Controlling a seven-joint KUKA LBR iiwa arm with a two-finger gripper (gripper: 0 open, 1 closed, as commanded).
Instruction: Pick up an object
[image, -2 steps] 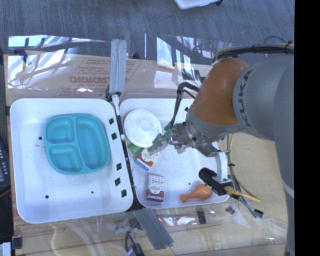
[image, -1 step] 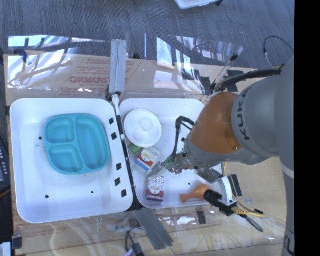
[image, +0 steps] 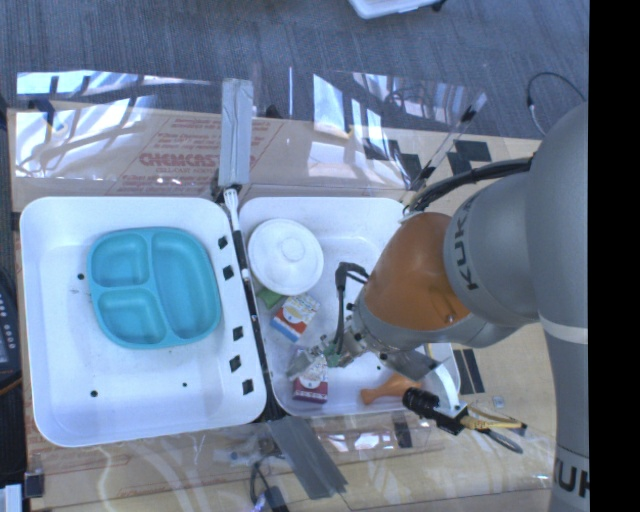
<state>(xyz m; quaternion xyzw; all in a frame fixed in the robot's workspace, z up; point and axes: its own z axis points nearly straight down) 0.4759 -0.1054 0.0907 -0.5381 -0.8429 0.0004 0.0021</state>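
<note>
Nothing lifted yet as far as I see. My end effector (image: 338, 350) is down in the right bin (image: 345, 215), just beside the small carton (image: 311, 381); grip state — cannot tell. Pick remains.

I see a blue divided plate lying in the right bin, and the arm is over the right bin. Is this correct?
Not quite. The camera view shows the blue divided plate in the left bin, not the right one. The rest is correct: the arm is over the right bin, which holds the round white lid and small packages.
</note>
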